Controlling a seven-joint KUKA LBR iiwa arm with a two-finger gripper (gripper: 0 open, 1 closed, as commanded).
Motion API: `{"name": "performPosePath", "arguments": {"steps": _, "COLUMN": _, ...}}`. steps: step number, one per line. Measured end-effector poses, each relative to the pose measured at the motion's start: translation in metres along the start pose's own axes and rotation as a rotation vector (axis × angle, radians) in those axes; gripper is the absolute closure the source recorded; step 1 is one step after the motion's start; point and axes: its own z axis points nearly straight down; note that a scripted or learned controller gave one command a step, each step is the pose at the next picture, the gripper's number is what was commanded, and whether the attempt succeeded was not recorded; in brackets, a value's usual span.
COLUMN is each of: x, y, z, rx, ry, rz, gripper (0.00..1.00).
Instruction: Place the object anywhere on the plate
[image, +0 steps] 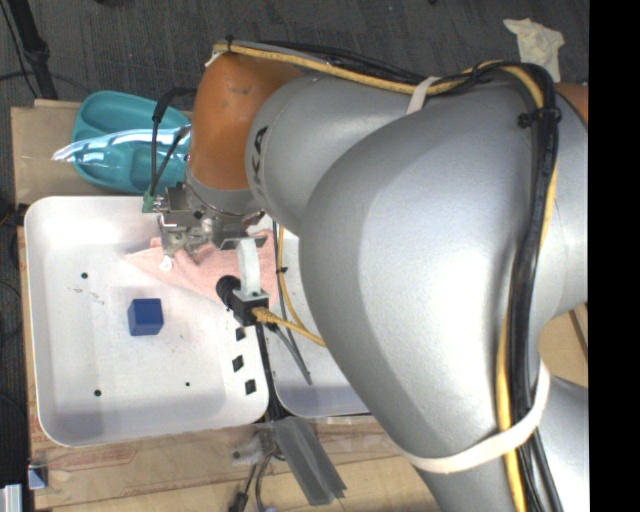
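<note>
One blue cube (146, 316) sits near the left bin's (60, 420) left wall. My gripper (185, 238) hangs over the pink plate (190, 268) by its far edge; whether it's clamped, I cannot tell.

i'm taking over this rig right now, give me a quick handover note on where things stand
Claw: low over the far side of the left bin, above the pink plate; nothing seen in its grip.
Blue cube: lies on the left bin's floor, nearer the camera than the plate and apart from it.
Plate: mostly hidden under the arm.
Done: nothing yet; the cube is not on the plate.
Left: grasp the cube, carry it over, set it on the plate.
</note>
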Motion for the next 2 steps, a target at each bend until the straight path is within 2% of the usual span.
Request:
{"name": "performPosePath", "arguments": {"steps": 1, "x": 0.086, "y": -0.032, "z": 0.003, "rx": 0.005, "ry": -0.001, "rz": -0.023, "gripper": 1.0}}
{"name": "performPosePath", "arguments": {"steps": 2, "x": 0.072, "y": 0.046, "z": 0.005, "rx": 0.0, "ry": -0.001, "rz": -0.041, "gripper": 1.0}}
